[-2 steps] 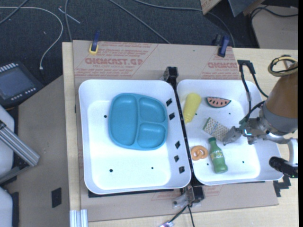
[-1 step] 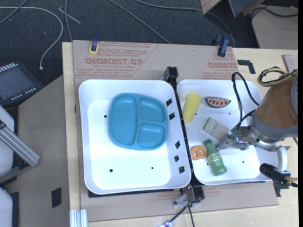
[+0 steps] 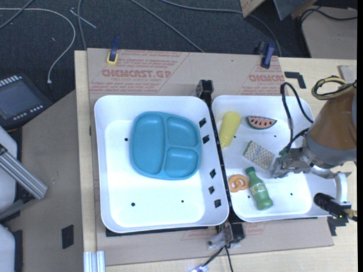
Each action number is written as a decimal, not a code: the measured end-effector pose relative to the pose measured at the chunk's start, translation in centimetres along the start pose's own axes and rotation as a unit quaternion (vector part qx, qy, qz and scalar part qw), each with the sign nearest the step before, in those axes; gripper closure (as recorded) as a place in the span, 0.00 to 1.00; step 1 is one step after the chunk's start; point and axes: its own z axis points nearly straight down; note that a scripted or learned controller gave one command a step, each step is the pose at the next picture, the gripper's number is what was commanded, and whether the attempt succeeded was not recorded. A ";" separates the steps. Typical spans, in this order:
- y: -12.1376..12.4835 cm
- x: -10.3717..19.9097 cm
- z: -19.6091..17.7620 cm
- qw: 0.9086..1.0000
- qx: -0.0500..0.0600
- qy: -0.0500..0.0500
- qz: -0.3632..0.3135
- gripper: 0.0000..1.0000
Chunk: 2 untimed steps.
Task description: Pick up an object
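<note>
The right bin (image 3: 295, 205) holds a yellow cylinder-shaped toy (image 3: 229, 127), a watermelon slice (image 3: 261, 122), a speckled green-and-white flat piece (image 3: 258, 153), an orange ring (image 3: 238, 182) and a green bottle (image 3: 259, 190) lying on its side. My gripper (image 3: 282, 166) hangs low over this bin, just right of the speckled piece and up and to the right of the bottle. Nothing can be seen in its grasp.
The left bin (image 3: 113, 169) bears a blue divided plate (image 3: 165, 145). The arm's orange band (image 3: 334, 126) and black cables (image 3: 290, 112) hang over the right bin's right side. A black divider (image 3: 211, 152) runs between the bins.
</note>
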 end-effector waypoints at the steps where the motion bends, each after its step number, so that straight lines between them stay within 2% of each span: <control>1: -0.8 0.1 -5.7 1.000 -0.002 -0.002 0.000 1.00; 2: -1.0 0.2 -12.1 1.000 -0.004 -0.002 -0.001 1.00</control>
